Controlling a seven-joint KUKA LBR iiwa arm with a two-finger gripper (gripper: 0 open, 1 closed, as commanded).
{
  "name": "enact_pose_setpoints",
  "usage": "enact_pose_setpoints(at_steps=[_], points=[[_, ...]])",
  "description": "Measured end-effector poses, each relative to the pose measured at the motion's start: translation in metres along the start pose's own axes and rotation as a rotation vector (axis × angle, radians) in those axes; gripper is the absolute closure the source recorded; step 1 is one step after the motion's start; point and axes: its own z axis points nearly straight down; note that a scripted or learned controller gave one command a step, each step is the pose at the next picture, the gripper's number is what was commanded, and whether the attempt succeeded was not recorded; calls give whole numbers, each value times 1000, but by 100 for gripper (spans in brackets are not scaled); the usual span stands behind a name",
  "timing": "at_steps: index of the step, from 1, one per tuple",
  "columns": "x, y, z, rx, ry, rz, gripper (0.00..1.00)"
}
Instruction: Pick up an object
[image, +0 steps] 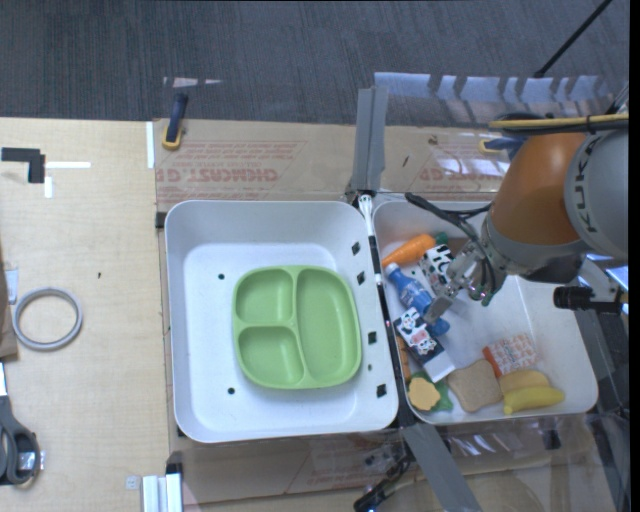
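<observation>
Nearest us: arm (560, 200), orange band (540, 195) high over the right bin (590, 400), reaching in from the right. Wrist slants down and left to the bin's left half.

Jaws: low over the clutter by the bin's left wall. State: cannot tell, as the wrist and clutter mask the tips. We see nothing we can confirm as held.

Right bin contents, top to bottom:
- carrot (412, 248), by the upper left wall.
- cow-print pack (438, 262), just right of the carrot.
- blue bottle (408, 288), long axis upper left to lower right; its lower end runs in under the jaws.
- 2nd cow-print pack (420, 335), just below the jaws.
- red/white packet (510, 352), apart to the right.
- bread (474, 386), banana (530, 397) and cookie (424, 395) along the near wall.

Left bin (190, 300): green plate (298, 326), three sections. Tape roll (45, 318) on the worktop (90, 220), far left.

Key relation: the bottle is the likeliest target, in our judgement. It lies up and left of the jaws, touching or nearly so. Both packs crowd it, one above and one below.

Assessment: the pick is not yet made. A close across the bottle's short width looks sounder than one along its length. Risks: round body may slip; a pack may be caught alongside.
</observation>
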Motion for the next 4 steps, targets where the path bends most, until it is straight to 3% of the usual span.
enact_pose_setpoints(at_steps=[2, 3, 4], points=[[57, -43, -3, -9, -16, 249, 0], [-13, -4, 1, 0, 9, 274, 0], [-20, 11, 2, 21, 29, 360, 0]])
